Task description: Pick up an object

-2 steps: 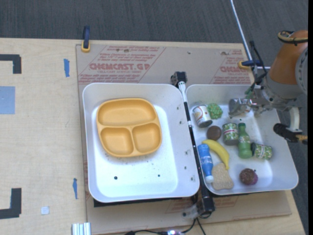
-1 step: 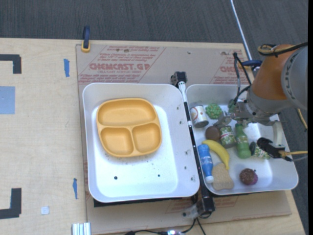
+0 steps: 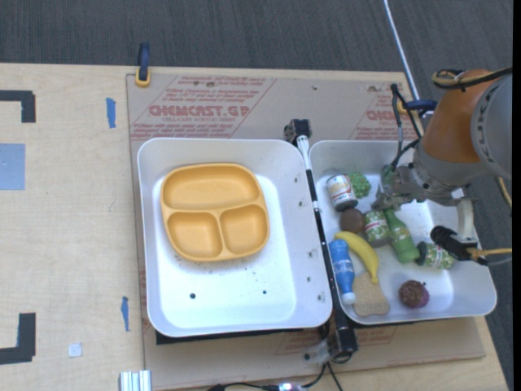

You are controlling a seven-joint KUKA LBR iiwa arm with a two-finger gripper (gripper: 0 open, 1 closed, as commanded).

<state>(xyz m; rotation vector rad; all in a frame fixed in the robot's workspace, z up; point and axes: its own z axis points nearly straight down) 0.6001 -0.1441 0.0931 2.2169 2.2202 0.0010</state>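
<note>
My end effector (image 3: 394, 204) low in right bin (image 3: 480, 300), just above green bottle (image 3: 400, 236); can't tell its state. Banana (image 3: 363, 252) left of bottle, w/ soup can (image 3: 340, 191) upper left.

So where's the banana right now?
The banana lies in the right bin, near its left wall, between the blue bottle and the green bottle.
</note>
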